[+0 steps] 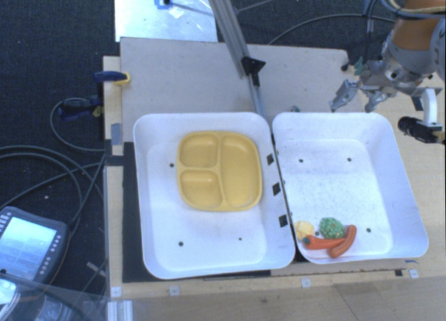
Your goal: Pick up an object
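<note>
The hand [356, 99] hangs at about one o'clock in the view, just outside the far rim of the right bin [390, 128], its two fingers spread apart with nothing between them. This reads as the approach step: nothing is picked yet, and the hand stands well apart from anything to grasp.

The candidate things lie bunched in the right bin's near corner, at about five o'clock: one green broccoli-like toy [332, 228], one red sausage-like piece [344, 242], one orange carrot-like piece [318, 242] and one small yellow piece [304, 229], all touching or nearly so. The left bin [150, 194] holds one yellow divided plate [219, 170].

The next move likely calls for travel toward six o'clock across the right bin, then a descent over one toy, with care since crowding near the wall could block a finger.
</note>
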Tool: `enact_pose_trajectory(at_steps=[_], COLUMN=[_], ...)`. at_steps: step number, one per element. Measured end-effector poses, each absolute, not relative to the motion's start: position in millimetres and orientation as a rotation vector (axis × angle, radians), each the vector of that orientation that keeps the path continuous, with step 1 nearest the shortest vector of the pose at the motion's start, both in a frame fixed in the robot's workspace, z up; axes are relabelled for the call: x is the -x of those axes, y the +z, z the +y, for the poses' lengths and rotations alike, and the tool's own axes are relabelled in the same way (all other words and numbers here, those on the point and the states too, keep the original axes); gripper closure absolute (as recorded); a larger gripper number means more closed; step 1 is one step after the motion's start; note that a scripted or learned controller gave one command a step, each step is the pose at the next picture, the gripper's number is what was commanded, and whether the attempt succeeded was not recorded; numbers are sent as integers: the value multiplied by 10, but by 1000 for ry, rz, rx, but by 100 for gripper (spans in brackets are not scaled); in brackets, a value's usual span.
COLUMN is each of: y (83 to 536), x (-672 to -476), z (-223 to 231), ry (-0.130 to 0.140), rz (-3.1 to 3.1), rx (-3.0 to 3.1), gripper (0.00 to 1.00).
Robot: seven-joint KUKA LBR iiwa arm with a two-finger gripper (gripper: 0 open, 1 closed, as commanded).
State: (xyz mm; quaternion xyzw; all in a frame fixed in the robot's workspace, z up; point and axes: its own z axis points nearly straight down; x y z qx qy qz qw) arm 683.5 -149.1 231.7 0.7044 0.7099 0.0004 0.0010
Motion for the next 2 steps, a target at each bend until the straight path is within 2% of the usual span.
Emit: enact_pose_trajectory(at_steps=[1, 2], y=[2317, 1739], x=[-6834, -6818], z=[-1494, -1409], ry=[0, -3], rz=[2229, 2232], rx=[-2210, -2213], gripper=[0, 0])
